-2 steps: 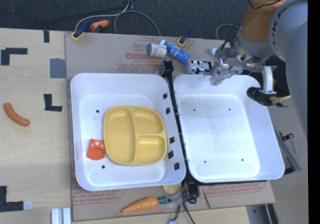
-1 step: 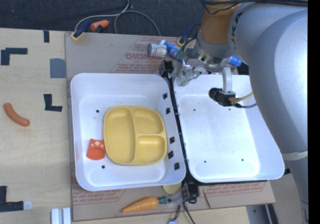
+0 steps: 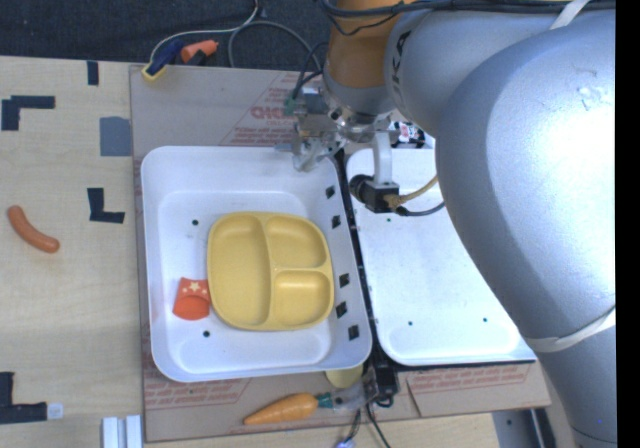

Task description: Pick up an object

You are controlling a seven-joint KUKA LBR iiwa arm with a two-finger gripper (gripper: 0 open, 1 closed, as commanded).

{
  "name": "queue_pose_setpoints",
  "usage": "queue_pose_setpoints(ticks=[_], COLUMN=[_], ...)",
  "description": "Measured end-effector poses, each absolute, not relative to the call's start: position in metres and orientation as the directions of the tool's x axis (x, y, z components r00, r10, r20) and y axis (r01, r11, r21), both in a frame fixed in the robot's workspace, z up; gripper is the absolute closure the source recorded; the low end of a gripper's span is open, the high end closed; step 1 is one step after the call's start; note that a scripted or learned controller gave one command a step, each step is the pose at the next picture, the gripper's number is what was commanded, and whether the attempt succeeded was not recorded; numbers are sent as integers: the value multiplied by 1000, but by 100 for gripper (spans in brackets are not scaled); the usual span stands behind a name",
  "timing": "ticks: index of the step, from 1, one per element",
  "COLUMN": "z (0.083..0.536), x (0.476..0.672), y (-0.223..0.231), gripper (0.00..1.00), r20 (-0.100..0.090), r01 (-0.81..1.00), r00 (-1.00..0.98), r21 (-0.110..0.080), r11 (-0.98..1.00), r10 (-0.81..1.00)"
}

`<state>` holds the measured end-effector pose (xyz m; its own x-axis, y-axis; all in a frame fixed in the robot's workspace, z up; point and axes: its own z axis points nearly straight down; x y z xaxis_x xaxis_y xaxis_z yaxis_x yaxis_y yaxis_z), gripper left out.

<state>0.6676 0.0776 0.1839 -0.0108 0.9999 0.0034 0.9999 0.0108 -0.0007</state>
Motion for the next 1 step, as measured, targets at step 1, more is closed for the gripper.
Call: queue_pose_setpoints(ticks=[1], z=[184], x=[649], y=[-12], gripper=[100], r20=[-3], r01=[1000], r00=[6], r21=[-3], r11=[-6], r10=[1000])
